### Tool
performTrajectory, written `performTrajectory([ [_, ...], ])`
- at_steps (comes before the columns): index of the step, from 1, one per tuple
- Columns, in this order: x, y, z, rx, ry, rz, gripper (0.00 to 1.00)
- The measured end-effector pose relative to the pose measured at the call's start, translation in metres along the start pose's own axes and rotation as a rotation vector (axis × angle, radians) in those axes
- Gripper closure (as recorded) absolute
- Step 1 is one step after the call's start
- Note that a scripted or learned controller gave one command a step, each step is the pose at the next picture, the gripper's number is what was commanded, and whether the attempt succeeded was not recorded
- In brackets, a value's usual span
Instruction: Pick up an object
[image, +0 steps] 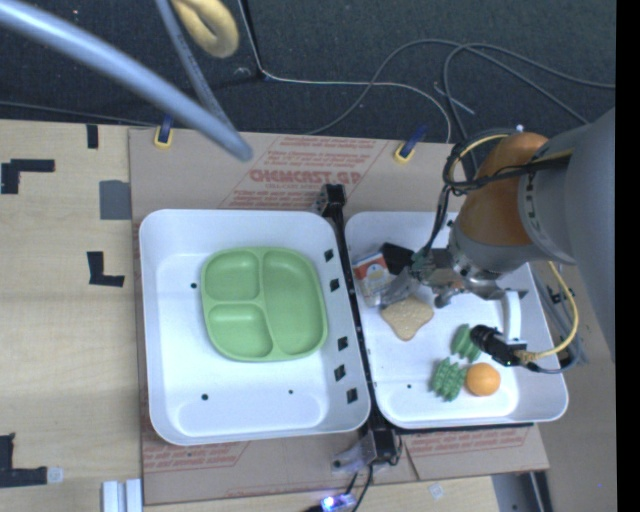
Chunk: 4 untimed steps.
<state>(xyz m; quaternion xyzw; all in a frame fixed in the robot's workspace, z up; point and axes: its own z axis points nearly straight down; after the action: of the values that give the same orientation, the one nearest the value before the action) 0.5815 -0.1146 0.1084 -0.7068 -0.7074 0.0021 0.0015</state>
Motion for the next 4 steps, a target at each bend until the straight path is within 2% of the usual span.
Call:
performTrajectory([
  [1,0.002,0.001,-0.012,-0.002,0.002,-0.002,1.00],
  [3,0.000,0.008,-0.099,-0.009,0.001,-0.001,1.00],
  [4,0.009,0.014,-0.155,-0.010,0.001,-0.002,1.00],
])
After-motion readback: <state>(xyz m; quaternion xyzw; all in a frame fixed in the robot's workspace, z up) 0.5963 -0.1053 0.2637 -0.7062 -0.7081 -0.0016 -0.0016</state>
